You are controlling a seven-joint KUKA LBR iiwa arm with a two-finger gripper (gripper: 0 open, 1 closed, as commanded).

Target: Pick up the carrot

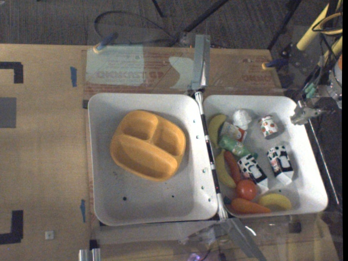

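- Bins: left bin holding an orange divided plate, right bin full of toy food.
- Gripper over right bin's far right edge, open or shut impossible to tell.
- Carrot lying along right bin's near edge, touching a tomato.

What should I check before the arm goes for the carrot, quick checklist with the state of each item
1. Carrot located: ok, it lies flat at the near edge of the right bin.
2. Space around the carrot: not ok, the tomato touches it from above and a banana lies close to its right.
3. Gripper away from the items: ok, it sits at the bin's far right rim.
4. Gripper ready to grasp: cannot tell.
5. Path to the carrot: cannot tell, two cow-print cartons lie in between, height unclear.
6. Yellow tray out of the way: ok, it is in the left bin.
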